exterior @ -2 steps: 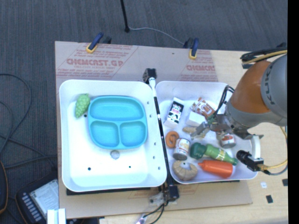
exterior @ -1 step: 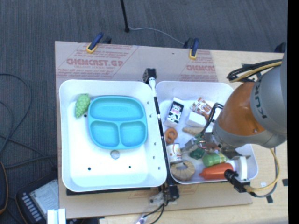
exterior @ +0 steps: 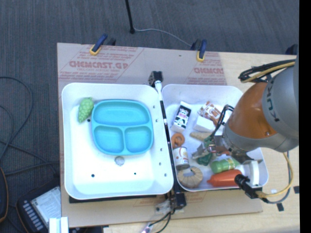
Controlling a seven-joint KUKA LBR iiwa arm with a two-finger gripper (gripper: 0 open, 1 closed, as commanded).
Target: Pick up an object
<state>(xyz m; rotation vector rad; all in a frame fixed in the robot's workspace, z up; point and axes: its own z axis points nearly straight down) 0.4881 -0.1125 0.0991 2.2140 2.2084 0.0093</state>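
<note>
Orange wrist hangs over the right bin; its hand sits amid clutter, grip unreadable. Green bottle lies just front-right, long axis along the counter's front edge.

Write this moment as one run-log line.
arm: over right white bin | gripper: low among toys | grasp: cannot tell | blue divided tray: left bin
</note>
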